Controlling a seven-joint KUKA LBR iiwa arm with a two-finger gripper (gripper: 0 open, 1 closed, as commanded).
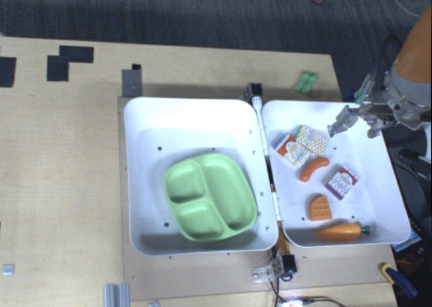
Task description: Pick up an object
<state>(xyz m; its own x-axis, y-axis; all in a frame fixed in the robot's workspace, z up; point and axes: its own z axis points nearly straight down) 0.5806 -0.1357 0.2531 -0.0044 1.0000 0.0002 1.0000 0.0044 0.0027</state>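
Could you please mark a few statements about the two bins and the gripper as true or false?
1. The green divided plate lies in the left bin. True.
2. The carrot lies at the far edge of the right bin. False: it lies at the near edge.
3. The gripper holds the sausage. False: the sausage lies on the bin floor, apart from the gripper.
4. The waffle lies between the sausage and the carrot. True.
5. The plate has five compartments. False: it has three.

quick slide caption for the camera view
Grey arm's gripper hovers over the right white bin of toy foods; a green divided plastic plate sits in the left white bin.
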